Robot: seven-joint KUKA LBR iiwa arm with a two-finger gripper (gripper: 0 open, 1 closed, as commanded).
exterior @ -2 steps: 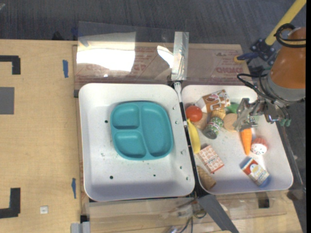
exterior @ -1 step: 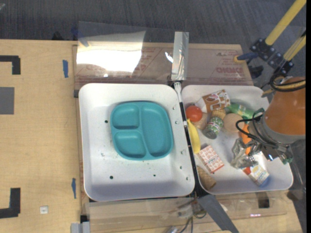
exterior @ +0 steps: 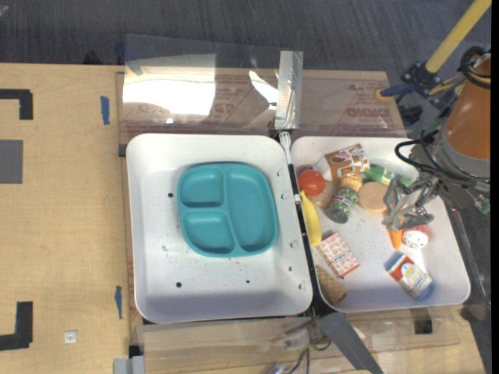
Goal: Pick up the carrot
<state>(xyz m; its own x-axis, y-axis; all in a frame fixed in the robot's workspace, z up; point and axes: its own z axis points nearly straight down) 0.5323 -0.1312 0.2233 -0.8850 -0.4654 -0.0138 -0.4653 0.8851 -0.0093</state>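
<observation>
Currently my gripper point(exterior: 407, 206) is low over the right bin point(exterior: 452, 283), fingers pointing down-left; can't tell if they're apart or together. Carrot point(exterior: 396, 235): small orange piece directly under the fingertips, touching or nearly so, not visibly between them. Just beside it, a white egg-like item with a red patch point(exterior: 415, 239); below that, a small carton point(exterior: 409, 275). To the left: tan round disc point(exterior: 374, 198), green can point(exterior: 341, 205), tomato point(exterior: 311, 181), banana point(exterior: 312, 220) along the divider, red-checked box point(exterior: 337, 255). Tight clutter around the carrot. Left bin point(exterior: 148, 209) holds a teal divided tray point(exterior: 228, 209). Bins sit on a wooden bench point(exterior: 54, 209); dark carpet point(exterior: 234, 14) behind. More open floor toward the right bin's right wall.
</observation>
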